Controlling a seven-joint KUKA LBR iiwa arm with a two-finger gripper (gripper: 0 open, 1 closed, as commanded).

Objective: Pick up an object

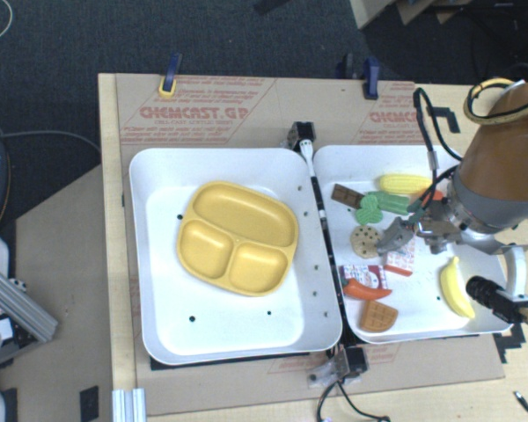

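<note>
gripper (396,236) over right bin (334,174) | jaw state: cannot tell | cookie (363,240) at its 9 o'clock | likely light, stiff, thin: pinch by edges

Grey arm (497,202), orange band (black cables)

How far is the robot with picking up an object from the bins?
Done: the gripper is over the right bin, among the toy foods. In hand: nothing visibly between its fingers; the cookie and banana lie in the bin. Left: grasp one item and lift it.
</note>
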